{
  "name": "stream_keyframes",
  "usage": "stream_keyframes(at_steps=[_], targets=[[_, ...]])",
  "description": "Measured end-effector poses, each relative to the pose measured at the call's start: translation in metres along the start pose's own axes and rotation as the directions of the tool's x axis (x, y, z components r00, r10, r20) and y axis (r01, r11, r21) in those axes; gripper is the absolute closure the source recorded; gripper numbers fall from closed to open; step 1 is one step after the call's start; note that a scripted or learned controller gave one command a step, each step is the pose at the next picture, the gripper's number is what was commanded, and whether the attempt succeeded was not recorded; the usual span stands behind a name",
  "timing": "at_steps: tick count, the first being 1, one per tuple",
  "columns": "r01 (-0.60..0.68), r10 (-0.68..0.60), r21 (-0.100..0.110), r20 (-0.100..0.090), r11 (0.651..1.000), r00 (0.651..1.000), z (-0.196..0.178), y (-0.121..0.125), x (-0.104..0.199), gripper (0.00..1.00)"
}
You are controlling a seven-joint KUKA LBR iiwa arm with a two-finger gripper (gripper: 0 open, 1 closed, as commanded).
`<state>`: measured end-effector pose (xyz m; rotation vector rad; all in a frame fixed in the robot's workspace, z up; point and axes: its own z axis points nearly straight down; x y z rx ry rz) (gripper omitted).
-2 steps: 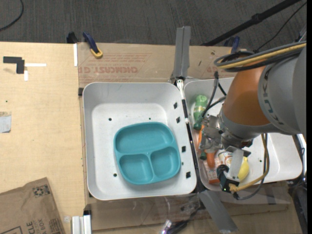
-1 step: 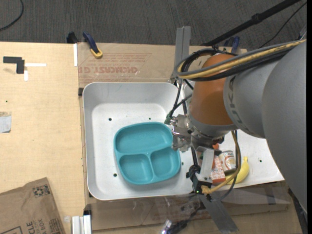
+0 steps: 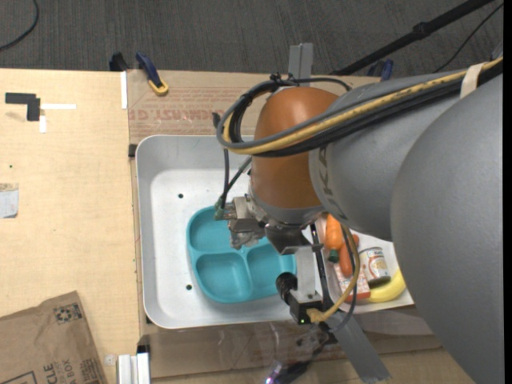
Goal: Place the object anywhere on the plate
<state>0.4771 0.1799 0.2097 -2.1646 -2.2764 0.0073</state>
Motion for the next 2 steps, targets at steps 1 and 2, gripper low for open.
stream_keyframes(at_steps=[1, 2], targets=[[0.212, -0.212, -0.002, 0.001, 0.977, 0.977, -0.176, -0.003, -0.079, 1.0], [0.285, -0.285, -0.003, 0.0, 0.958, 0.958, -0.231, -0.007, -0.143, 1.0]])
